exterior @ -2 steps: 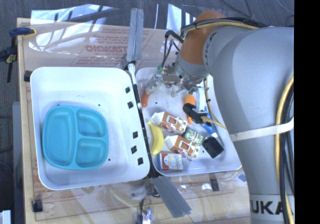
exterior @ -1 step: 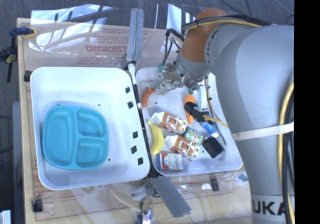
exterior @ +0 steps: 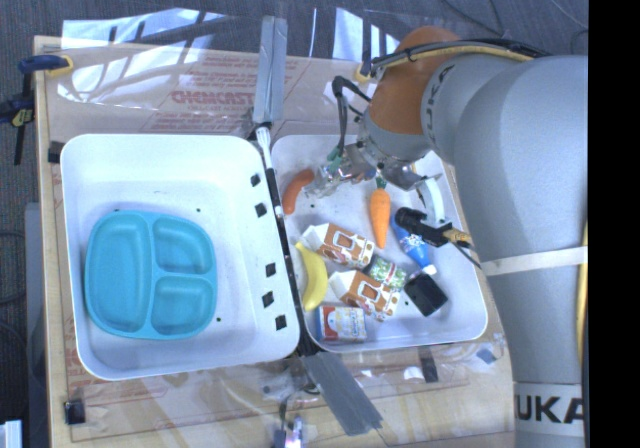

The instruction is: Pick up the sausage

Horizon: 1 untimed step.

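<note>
Partly hidden: jaws (exterior: 335, 174) blurry, just beside sausage (exterior: 293, 190), R bin (exterior: 470, 321).

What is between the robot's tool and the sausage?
Nothing visible. The tool sits just right of the orange-brown sausage near the right white bin's left wall; the orange carrot lies off to the right.

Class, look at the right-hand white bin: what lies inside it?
Inside the right bin lie a sausage, carrot, banana, small cartons, a blue bottle and a black block. The arm covers its far corner.
</note>
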Available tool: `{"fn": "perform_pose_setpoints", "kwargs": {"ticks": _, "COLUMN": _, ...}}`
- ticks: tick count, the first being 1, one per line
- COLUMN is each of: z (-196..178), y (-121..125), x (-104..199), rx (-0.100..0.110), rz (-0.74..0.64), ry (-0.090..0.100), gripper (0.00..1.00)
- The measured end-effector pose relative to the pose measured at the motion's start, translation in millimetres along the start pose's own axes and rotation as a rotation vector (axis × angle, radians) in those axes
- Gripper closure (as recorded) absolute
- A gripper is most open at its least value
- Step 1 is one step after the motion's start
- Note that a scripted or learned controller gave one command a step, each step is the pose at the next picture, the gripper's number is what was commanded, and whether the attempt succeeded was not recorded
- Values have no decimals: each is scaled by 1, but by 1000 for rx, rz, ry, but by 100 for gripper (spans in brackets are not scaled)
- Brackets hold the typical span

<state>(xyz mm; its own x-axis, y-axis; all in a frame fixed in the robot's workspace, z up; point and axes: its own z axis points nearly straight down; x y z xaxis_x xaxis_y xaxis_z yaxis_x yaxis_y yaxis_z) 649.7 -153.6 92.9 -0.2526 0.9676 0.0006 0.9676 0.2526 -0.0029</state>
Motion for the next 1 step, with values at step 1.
{"fn": "perform_pose_setpoints", "kwargs": {"ticks": 1, "z": 0, "y": 0, "x": 0, "rx": 0, "rz": 1, "ry": 0, "gripper": 0}}
